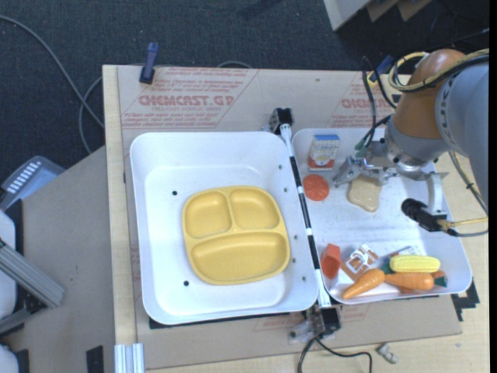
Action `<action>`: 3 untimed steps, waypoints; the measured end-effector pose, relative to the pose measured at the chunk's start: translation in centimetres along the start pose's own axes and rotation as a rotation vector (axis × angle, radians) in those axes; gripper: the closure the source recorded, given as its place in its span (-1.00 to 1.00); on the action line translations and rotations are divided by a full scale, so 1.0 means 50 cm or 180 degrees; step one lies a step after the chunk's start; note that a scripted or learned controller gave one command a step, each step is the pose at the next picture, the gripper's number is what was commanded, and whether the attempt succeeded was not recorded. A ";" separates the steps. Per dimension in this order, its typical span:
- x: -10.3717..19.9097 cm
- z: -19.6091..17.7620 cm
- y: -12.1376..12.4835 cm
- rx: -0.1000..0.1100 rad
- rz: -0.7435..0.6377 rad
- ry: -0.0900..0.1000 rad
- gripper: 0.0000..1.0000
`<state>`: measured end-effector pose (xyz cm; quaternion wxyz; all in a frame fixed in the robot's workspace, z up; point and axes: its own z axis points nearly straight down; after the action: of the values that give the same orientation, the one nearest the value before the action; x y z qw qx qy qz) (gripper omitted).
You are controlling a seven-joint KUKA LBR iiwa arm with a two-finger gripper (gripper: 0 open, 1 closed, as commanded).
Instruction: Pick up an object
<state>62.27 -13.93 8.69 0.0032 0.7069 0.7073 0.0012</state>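
Note:
The right bin (pixel 446 243) holds the loose items. A tan bread-like piece (pixel 364 196) lies near its middle, with my gripper (pixel 362 171) directly above its upper edge. A small white carton with a blue top (pixel 324 150) stands at the bin's far left, and a red round piece (pixel 315 187) lies just below it. Along the near edge lie an orange-red piece (pixel 331 259), a small white and orange item (pixel 359 259), two carrots (pixel 363 284) (pixel 412 280) and a yellow corn cob (pixel 415 264).
The left bin (pixel 155 208) holds a yellow divided plate (pixel 235 233). A black clip (pixel 281 118) sits where the bins meet at the far side. The arm (pixel 435 99) reaches in over the right bin's far right corner. A black part (pixel 419 212) hangs at the right.

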 end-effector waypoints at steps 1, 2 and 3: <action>-0.003 -0.001 -0.046 0.0003 -0.0001 0.0003 -1.00; -0.010 -0.001 -0.094 0.0000 0.0001 0.0002 -1.00; -0.012 -0.023 -0.092 -0.0011 0.0005 -0.0007 1.00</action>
<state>57.65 -14.53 9.79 0.0052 0.7074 0.7068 0.0017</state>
